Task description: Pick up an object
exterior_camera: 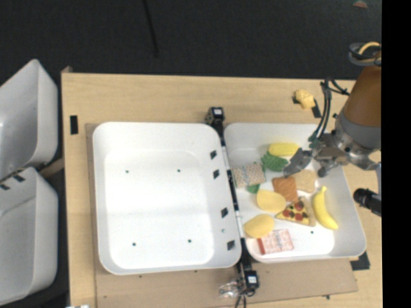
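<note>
A: You're looking down on the bench (160, 98) now, two white bins side by side. What's in the right bin (347, 236)?

B: Plenty. At the far end you've got a yellow corn-like piece (283, 149) with a green leafy piece (275, 162) just beside it. Left of those, near the divider, a speckled cracker-like square (249, 173) with a small green bit (253, 188) at its near corner.

A: And in the middle?

B: An orange-brown slab (285, 187), a pale beige piece (306, 181) to its right, then a yellow rounded piece (270, 201) just nearer. A pizza slice (297, 212) lies beside that, and a banana (323, 209) runs along the right side. At the near end, another yellow lump (259, 225) and a red-and-white packet (277, 242).

A: Where's your gripper (311, 162)?

B: Coming in from the right on the arm (363, 104), it hangs over the far right part of that bin. You can see the two fingers (297, 163) spread apart, one pointing left toward the green leafy piece, the other over the beige piece. Nothing sits between them.

A: The left bin (160, 197)?

B: White floor, a few dark dots. One more thing for you: a small yellow object (304, 98) lies on the bench beyond the right bin.
</note>
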`<state>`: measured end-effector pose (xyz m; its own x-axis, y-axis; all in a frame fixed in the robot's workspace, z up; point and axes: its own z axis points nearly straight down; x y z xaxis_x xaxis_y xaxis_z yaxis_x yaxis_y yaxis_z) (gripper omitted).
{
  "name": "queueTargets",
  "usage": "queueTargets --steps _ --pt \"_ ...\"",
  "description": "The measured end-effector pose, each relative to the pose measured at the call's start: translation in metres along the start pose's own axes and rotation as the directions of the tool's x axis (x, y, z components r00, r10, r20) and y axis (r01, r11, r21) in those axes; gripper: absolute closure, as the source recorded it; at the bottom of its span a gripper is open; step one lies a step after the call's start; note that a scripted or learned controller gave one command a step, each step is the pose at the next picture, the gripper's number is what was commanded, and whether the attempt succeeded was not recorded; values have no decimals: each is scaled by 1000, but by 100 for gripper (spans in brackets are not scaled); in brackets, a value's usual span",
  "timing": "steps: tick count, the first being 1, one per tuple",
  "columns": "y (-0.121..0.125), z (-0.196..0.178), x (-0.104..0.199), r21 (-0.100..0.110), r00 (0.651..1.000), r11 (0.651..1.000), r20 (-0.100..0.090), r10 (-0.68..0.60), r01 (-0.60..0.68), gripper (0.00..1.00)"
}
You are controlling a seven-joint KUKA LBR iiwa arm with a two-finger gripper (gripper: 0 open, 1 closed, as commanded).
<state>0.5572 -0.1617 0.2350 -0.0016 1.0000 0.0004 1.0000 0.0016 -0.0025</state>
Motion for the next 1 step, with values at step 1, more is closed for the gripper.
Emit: queueTargets --steps 1 --pt "5 88 65 8 1000 1000 -3 -4 4 0"
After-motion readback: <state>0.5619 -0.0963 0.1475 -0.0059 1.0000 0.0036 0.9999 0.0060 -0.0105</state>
